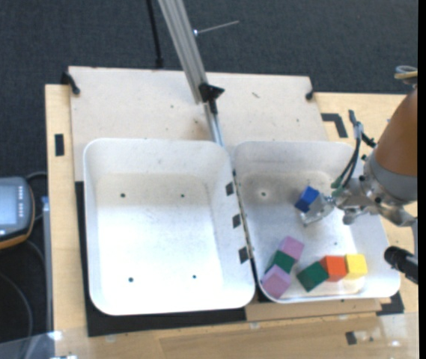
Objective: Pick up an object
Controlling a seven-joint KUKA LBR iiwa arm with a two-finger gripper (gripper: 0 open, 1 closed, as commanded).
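- Tool (pixel 316 211): low in the right bin (pixel 265 163), grasp state cannot be told.
- Blue block (pixel 307 198): touching the tool's tip, apart from the other blocks near the bin's front wall.

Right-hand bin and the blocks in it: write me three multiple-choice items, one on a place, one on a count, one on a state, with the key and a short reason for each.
1. Where does the blue block sit?
A. In the left bin
B. In the right bin, beside the gripper
C. On the bench outside both bins

2. How many green blocks lie in the right bin?
A. One
B. Two
C. Four

3. How do the orange block and the yellow block stand to each other?
A. Side by side, touching
B. In different bins
C. Stacked one on the other

Key: 1 B, the blue block lies by the gripper in the right bin. 2 B, one green block by the purple ones, another by the orange. 3 A, they sit edge to edge near the bin's front rim.
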